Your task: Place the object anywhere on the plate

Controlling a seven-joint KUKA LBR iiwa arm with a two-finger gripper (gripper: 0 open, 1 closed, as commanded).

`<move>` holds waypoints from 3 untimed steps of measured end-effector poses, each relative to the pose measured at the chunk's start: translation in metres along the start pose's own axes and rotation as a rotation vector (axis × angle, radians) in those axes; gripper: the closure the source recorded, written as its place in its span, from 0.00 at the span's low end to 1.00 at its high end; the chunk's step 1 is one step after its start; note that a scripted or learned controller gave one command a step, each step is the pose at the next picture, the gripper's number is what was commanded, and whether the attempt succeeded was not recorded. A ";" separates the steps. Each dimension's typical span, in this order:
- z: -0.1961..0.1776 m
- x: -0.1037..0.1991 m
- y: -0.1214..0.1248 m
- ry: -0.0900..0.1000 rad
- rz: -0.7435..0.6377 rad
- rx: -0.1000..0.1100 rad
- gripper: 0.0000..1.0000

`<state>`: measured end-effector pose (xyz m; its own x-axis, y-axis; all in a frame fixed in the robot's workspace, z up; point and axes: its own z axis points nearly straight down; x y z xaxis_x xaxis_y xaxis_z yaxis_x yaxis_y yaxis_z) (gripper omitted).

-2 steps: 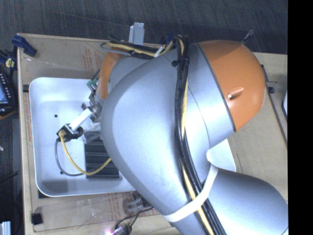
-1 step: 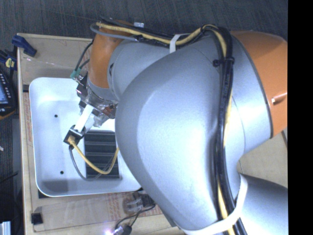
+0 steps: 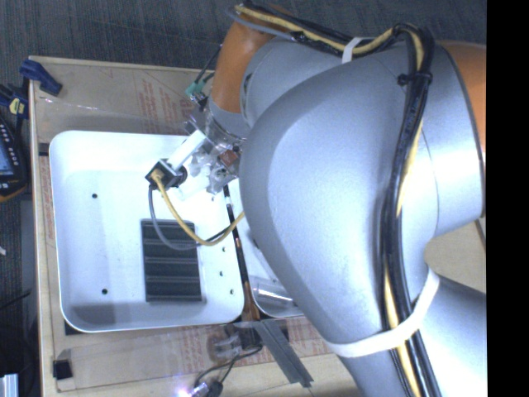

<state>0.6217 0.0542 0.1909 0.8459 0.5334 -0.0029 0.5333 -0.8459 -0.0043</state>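
Note:
A dark grey ribbed rectangular plate (image 3: 172, 261) lies flat in the left white bin (image 3: 83, 222), toward its front right. My gripper (image 3: 188, 170) hangs over the bin's back right part, a short way behind the plate's far edge. I see nothing clearly held at its tip. A yellow cable (image 3: 194, 236) loops down from the gripper across the plate's far corner. The grey arm (image 3: 347, 197) with its orange band (image 3: 231, 56) hides almost all of the right bin, and whatever lies in it.
A sliver of the right bin (image 3: 269, 298) shows under the arm. A blue clamp (image 3: 40, 76) sits at the bench's back left corner and a black device (image 3: 8, 160) at the left edge. A metal bracket (image 3: 277, 350) lies at the front.

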 end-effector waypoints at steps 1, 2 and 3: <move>-0.002 -0.081 -0.016 -0.002 -0.262 0.001 1.00; 0.099 -0.055 -0.103 0.002 -0.125 -0.001 1.00; 0.101 0.067 -0.141 -0.001 -0.202 0.000 1.00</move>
<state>0.6026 0.2094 0.0902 0.7218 0.6921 -0.0033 0.6920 -0.7218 -0.0049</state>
